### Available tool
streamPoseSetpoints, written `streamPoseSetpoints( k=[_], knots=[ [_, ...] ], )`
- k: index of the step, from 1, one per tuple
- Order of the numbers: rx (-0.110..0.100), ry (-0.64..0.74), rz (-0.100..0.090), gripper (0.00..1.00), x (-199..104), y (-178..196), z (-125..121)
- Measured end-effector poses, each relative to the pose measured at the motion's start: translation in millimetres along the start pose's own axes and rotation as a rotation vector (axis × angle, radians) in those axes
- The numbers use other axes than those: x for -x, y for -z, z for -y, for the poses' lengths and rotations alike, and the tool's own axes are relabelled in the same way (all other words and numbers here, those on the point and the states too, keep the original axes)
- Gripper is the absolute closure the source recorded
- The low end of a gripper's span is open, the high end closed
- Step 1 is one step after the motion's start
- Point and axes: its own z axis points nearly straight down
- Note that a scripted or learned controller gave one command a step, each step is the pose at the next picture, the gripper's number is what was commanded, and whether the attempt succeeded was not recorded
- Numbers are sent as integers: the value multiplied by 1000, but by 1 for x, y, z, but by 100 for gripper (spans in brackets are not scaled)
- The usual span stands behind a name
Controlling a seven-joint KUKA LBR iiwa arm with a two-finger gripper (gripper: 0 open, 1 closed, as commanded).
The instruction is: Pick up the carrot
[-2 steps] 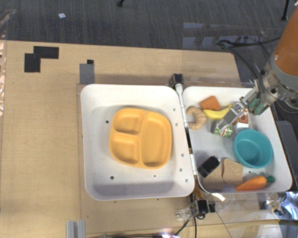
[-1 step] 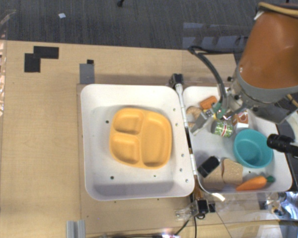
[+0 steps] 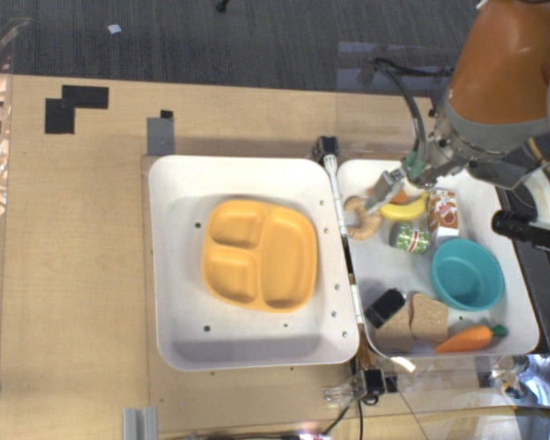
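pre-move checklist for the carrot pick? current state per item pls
1. Carrot located: ok, lying at the near edge of the right bin.
2. Gripper over the carrot: not ok, it is at the bin's far side near the banana.
3. Finger state: cannot tell.
4. Gripper holding something: cannot tell.
5. Room around the carrot: not ok, the tan block sits right beside it and the teal bowl is close behind.
6. Carrot top unobstructed: ok.

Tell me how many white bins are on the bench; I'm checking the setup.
2. The left bin holds a yellow divided plate; the right bin holds the carrot and other items.
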Motion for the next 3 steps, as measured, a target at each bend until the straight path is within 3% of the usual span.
streamPoseSetpoints(
  k=[1,2,3],
  knots=[
    [-8,30,-8,0,-66,-104,43],
    [8,-156,6,0,45,-38,35],
    [9,98,5,0,20,8,74]
  ],
)
